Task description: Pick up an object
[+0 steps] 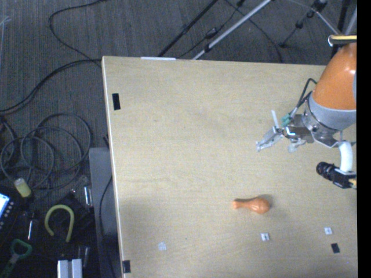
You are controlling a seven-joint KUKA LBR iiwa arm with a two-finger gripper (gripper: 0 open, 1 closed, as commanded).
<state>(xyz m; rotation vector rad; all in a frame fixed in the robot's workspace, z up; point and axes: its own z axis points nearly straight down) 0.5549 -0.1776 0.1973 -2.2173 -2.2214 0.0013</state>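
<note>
At the right side of the tan bench top [191, 155], the gripper [268, 133] hangs above bare surface, fingers spread apart with nothing between them. The small orange pear-shaped object [253, 204] lies on its side lower down, well apart from the gripper, narrow end pointing left.

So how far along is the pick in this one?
Nothing looks done yet: the orange pear-shaped object lies flat on the tan bench top, untouched. In hand: the arm has brought the tool over the bench, up and to the right of the object, with nothing between its fingers. Left: moving over the object, closing on it and lifting.
</note>
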